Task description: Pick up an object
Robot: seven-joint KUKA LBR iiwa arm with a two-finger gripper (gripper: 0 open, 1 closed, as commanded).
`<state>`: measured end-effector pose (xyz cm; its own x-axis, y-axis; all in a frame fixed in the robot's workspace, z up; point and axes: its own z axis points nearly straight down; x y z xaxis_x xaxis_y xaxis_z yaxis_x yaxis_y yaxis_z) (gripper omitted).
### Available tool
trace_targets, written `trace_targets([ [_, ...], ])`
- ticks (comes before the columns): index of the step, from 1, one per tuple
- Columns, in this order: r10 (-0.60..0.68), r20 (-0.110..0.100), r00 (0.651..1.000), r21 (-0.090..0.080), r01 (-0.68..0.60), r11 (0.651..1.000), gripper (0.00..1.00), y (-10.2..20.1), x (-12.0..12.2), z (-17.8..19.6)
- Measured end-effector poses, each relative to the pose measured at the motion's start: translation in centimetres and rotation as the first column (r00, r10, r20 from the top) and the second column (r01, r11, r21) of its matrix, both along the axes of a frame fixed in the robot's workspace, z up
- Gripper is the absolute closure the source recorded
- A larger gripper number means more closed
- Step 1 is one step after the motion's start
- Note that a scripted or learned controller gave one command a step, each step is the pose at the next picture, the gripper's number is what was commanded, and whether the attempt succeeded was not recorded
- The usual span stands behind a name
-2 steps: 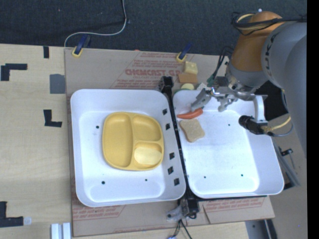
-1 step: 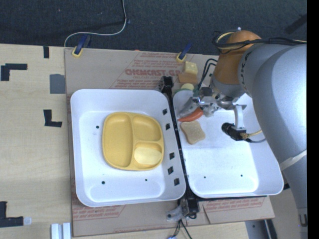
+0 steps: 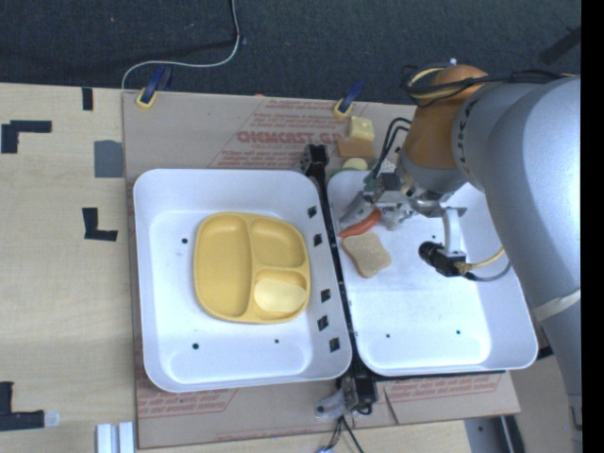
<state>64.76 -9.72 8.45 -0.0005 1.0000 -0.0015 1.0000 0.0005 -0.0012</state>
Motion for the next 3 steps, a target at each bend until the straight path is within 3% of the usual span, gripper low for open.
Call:
trace_targets([
  [1, 0.003, -0.003, 1.000, 0.000, -0.003, 1.000, 0.00, 0.0, 2.0, 0.0],
  [2, 0.001, 0.001, 1.000, 0.000, -0.001, 1.000, 0.00, -0.9, -0.1, 0.0],
  [3, 0.001, 0.001, 1.000, 0.001, -0.001, 1.000, 0.00, -0.5, 0.6, 0.0],
])
